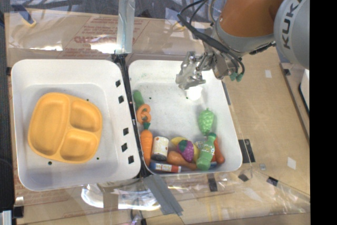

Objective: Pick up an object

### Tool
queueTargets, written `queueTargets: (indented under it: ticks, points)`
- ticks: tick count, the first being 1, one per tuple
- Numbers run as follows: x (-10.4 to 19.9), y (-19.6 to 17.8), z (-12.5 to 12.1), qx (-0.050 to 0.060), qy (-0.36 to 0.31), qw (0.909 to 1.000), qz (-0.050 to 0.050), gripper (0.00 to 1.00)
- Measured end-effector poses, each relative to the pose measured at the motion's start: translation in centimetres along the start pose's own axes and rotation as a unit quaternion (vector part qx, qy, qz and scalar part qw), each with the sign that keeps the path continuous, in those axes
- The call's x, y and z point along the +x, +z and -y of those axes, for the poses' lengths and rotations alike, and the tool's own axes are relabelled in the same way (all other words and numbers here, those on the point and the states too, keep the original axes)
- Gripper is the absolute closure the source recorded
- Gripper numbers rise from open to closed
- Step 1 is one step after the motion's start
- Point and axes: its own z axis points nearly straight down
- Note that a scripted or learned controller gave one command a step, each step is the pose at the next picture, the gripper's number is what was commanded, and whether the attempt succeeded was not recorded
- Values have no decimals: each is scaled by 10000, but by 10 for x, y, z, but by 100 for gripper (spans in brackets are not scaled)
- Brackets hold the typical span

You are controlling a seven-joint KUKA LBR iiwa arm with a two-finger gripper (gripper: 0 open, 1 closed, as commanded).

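Most toys crowd near edge; tool above bare floor.

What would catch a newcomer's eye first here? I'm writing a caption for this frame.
Probably the yellow divided tray, lying alone in the left bin. Next, the grey and orange arm reaching in from the right, its gripper over the upper part of the right bin. Then the heap of toy food crowded along that bin's lower edge.
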Motion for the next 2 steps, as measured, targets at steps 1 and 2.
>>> queueTargets:
  ticks: [1, 2]
  points:
    - [17, -30, 68, 0, -1417, 9899, -14, 100]
    - [8, -44, 88, -9, -4063, 9137, -8, 100]
